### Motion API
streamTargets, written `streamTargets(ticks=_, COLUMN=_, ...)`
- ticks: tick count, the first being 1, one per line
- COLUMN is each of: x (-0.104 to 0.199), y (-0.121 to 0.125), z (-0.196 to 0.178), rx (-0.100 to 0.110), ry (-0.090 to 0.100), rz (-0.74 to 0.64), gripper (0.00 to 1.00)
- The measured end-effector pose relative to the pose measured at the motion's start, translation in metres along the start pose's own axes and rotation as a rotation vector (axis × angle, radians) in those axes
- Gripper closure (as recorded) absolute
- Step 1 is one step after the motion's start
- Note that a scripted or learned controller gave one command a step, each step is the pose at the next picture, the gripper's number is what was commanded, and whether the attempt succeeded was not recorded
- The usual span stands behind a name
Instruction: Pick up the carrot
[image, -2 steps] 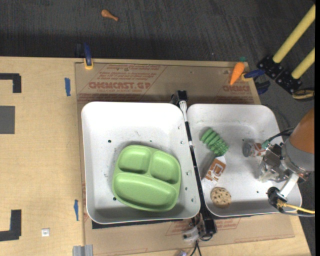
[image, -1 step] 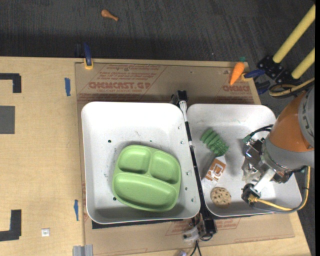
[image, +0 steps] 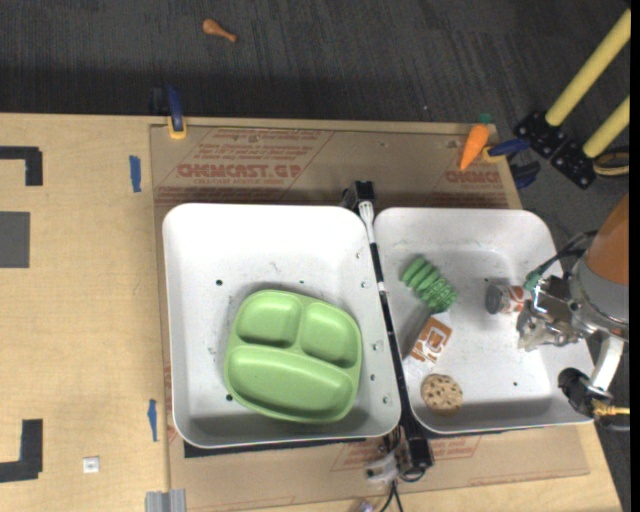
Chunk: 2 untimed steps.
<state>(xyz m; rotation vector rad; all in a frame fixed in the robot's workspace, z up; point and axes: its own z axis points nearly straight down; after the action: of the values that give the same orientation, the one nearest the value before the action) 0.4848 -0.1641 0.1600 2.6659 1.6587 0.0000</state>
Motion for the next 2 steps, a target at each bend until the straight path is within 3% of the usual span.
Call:
streamTargets(ticks=1, x=0.070, y=-0.040, z=-0.056, rx=0.001, ry=0.001, rz=-0.141, gripper=1.00)
streamTargets(ticks=2, x=0.018, y=-0.015, z=-0.023, rx=0.004, ry=0.002, rz=-0.319, gripper=1.00)
